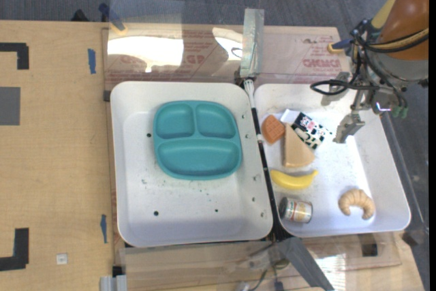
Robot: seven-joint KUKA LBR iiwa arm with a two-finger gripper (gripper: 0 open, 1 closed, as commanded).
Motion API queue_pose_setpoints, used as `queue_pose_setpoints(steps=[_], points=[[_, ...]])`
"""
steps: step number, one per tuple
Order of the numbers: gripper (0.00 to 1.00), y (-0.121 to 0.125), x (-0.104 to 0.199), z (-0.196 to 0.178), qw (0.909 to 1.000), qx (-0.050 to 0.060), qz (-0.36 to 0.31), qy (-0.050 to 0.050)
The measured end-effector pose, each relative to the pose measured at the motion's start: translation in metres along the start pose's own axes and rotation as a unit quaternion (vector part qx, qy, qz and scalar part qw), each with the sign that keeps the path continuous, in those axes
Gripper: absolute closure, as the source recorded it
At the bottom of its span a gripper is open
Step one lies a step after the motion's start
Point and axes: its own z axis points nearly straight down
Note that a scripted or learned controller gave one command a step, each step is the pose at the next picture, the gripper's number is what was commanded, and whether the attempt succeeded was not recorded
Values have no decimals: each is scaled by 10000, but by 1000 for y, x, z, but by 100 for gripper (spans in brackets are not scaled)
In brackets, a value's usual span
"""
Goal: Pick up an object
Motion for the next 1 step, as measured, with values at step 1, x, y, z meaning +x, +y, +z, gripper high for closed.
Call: queue_pose_setpoints(steps=[1], points=[[0, 35, -22, 115, 9983, 0, 574, -71]])
